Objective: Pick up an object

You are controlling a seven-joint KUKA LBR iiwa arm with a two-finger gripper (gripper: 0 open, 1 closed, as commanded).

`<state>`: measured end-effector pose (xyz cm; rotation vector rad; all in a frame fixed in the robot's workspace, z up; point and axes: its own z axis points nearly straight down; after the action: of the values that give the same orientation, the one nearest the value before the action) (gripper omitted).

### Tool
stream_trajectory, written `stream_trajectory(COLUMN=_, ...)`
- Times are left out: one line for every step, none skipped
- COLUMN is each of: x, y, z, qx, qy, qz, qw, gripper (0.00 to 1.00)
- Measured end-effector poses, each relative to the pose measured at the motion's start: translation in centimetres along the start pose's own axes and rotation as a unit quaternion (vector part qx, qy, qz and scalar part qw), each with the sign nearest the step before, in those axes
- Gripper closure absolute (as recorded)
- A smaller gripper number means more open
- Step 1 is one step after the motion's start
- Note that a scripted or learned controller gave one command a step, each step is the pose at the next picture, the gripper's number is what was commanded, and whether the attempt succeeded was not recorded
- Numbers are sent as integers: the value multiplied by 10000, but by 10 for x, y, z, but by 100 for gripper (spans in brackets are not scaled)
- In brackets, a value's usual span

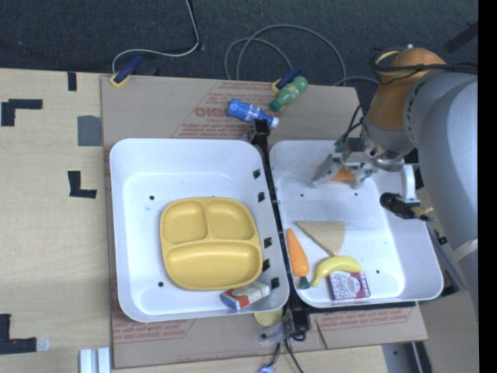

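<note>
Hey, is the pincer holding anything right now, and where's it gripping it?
Cannot be told. The pincer sits over a small orange thing in the right bin, but no hold is visible.

Yellow tray [210, 243], orange carrot [297, 252] — white bins [132, 169] (both).

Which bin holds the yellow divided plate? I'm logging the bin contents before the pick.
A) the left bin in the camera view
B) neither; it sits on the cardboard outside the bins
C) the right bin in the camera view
A: the yellow divided plate lies flat in the left bin, while the carrot and banana lie in the right bin.
</note>
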<state>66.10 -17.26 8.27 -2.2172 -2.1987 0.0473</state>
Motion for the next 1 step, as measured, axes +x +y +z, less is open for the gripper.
stream_trajectory(x=-29, y=3, z=1, qx=-7, qy=125, qz=-62, qw=9999, gripper=0)
